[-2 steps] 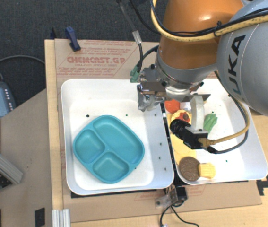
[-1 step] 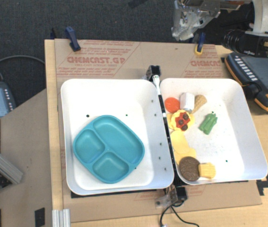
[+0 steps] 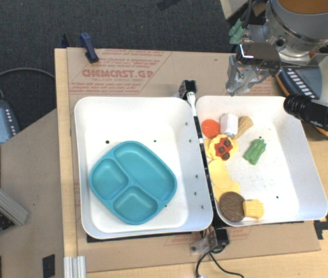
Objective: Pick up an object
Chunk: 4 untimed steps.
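The green toy point(image 3: 254, 152) lies tilted, long axis running upper-right to lower-left.

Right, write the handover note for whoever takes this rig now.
Gripper: above the far edge of the right bin, nothing between its fingers.
Things: the toy food sits along the right bin's left side: orange ball, white block, cone, yellow pieces, brown disc, with the green piece nearer the middle. Left bin holds a blue tray.
Done: nothing picked.
Left: descend, grasp one object, lift.
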### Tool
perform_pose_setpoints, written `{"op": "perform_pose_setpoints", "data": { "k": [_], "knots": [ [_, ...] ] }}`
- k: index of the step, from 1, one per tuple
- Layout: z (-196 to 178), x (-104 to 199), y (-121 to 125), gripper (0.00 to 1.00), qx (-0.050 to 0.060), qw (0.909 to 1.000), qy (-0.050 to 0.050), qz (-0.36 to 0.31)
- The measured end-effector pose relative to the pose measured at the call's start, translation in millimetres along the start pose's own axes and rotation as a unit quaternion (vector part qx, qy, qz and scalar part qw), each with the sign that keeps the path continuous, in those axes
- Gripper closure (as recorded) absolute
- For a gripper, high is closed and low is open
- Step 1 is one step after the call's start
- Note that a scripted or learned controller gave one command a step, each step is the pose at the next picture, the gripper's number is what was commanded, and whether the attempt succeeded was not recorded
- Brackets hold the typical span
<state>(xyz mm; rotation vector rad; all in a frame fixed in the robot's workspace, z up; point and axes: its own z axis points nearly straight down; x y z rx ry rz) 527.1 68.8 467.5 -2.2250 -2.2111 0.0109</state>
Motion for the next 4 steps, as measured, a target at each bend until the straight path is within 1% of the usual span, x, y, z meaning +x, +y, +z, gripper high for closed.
{"op": "perform_pose_setpoints", "data": {
  "k": [1, 2, 3, 4],
  "knots": [
    [-55.1, 131.0, -7.9, 1.0, -0.007, 0.9999, 0.004, -0.011],
    [-68.2, 157.8, 45.3, 1.0, -0.007, 1.0, 0.001, -0.005],
    [26.6, 121.9, 35.4, 1.0, 0.001, 1.0, -0.002, -0.001],
    [148.7, -14.1, 72.6, 1.0, 0.002, 1.0, -0.002, 0.004]
  ]
}}
